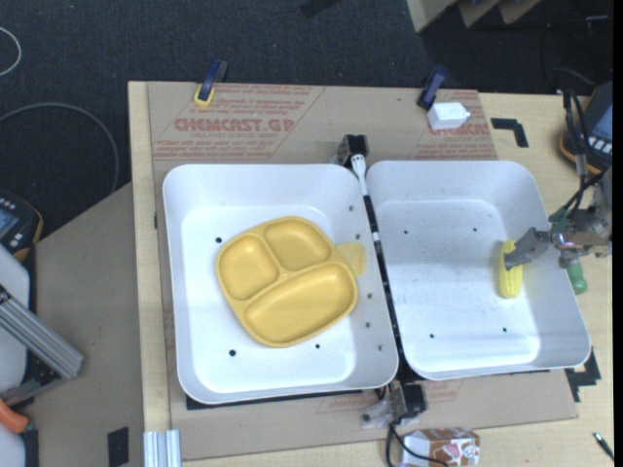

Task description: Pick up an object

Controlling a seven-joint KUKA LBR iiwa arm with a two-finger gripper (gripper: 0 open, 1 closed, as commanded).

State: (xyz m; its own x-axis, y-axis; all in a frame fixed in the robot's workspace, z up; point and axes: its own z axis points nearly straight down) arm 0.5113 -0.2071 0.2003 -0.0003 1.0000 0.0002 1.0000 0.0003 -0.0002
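A small yellow corn-shaped object [510,272] lies in the right bin [458,348], close to its right wall. My gripper [553,249] reaches in over that wall from the right. Its grey tip is right at the upper end of the yellow object. I cannot tell whether they touch. A small green piece [578,279] shows just below the gripper at the bin's rim. A large yellow divided plate [285,279] lies in the middle of the left bin [195,202], and something small and pale yellow [352,257] pokes out from under its right edge.
A white block [448,116] and a blue clamp [432,88] sit on the cardboard behind the right bin, and a yellow and blue clamp [207,84] behind the left. A black clip [352,148] joins the bins at the back. Cables hang at the right edge.
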